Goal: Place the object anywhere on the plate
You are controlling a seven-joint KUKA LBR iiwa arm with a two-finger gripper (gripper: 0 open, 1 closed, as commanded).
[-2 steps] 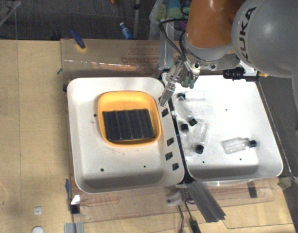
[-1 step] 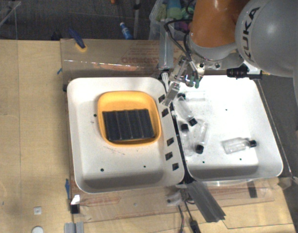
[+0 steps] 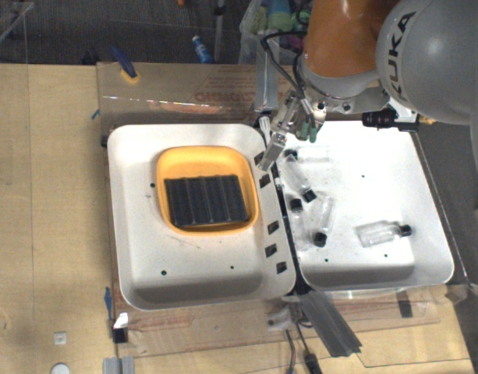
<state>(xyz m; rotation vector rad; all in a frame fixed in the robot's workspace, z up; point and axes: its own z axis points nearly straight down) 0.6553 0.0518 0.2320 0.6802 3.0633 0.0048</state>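
An orange-yellow plate (image 3: 206, 162) sits in the left white bin (image 3: 137, 209). A dark ribbed rectangular object (image 3: 206, 199) lies flat on the plate and covers most of its floor. My gripper (image 3: 279, 137) hangs over the divider between the two bins, near their far edge and just right of the plate's far right corner. It points down and to the left. The grey arm with its orange band (image 3: 344, 22) reaches in from the upper right. Nothing shows in the gripper.
The right bin (image 3: 379, 162) holds several small clear bottles with black caps: one near the divider (image 3: 301, 179), one in the middle (image 3: 322, 210), one at the right (image 3: 381, 233). Black clips (image 3: 271, 226) line the divider. Clutter sits behind the bins.
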